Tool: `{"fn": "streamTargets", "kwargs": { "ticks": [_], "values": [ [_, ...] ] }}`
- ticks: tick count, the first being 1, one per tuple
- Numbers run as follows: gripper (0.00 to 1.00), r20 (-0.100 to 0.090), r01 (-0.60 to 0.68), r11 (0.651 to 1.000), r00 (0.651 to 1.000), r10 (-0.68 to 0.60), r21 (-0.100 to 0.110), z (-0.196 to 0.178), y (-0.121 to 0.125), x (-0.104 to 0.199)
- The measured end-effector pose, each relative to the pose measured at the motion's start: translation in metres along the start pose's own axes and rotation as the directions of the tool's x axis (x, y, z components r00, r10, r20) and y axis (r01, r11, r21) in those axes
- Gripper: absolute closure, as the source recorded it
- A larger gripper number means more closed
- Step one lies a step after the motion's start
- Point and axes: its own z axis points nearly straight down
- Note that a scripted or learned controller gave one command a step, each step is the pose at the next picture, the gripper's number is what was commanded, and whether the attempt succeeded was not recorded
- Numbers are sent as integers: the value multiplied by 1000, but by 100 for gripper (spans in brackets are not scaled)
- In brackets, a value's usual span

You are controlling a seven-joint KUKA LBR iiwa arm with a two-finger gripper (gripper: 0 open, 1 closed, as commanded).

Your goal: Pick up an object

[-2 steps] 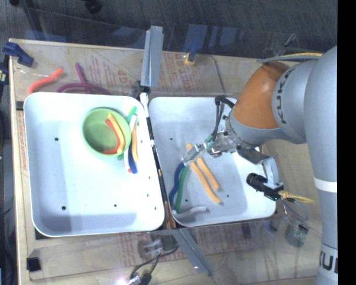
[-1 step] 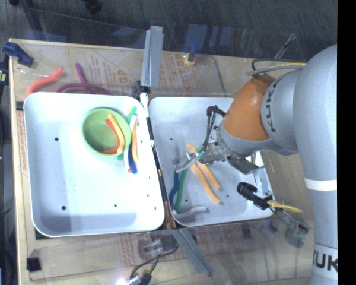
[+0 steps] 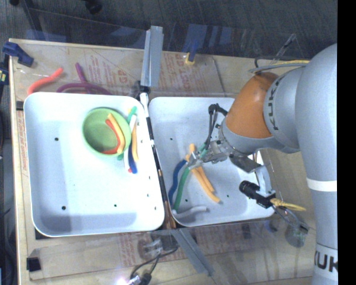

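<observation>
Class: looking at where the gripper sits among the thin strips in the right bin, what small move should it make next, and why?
Probably close gently. The gripper sits low in the right bin, at the upper end of the orange strip, beside the blue-green strip. Nothing looks lifted yet.

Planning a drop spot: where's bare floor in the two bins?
Left bin: wide bare floor below and left of the green bowl. Right bin: bare strip along its upper-left. Crowded: around the claw, with the orange strip and green strip.
</observation>
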Motion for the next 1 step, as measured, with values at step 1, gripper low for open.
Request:
{"fn": "streamTargets", "kwargs": {
  "ticks": [1],
  "values": [
    [100, 1, -65, 998, 998, 65, -1, -134, 80, 7]
  ]
}}
